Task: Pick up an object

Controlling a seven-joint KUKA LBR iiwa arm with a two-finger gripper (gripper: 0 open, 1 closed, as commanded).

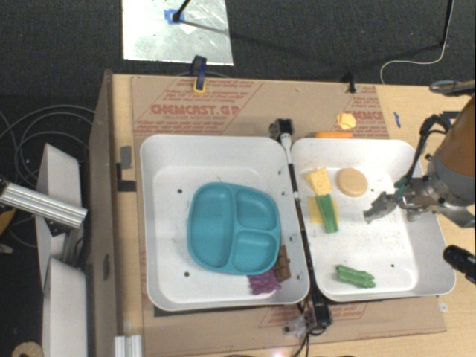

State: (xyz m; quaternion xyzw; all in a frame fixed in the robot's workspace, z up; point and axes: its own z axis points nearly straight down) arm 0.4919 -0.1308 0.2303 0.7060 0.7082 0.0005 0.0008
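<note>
In the right bin (401, 152) lie a tan round piece (352, 182), a yellow block (320, 181) with a green block (327, 214) just below it, and a green pod-like toy (355, 276) near the front wall. My gripper (378, 207) hangs over the middle right of this bin, reaching in from the right. It is to the right of the green block and below the tan round piece, with nothing seen in its grasp.
The left bin (171, 155) holds a teal divided plate (233, 227), with a purple toy (262, 282) and a brown piece (283, 266) at its front right corner. An orange item (333, 134) and a yellow item (346, 120) lie on the cardboard behind the right bin.
</note>
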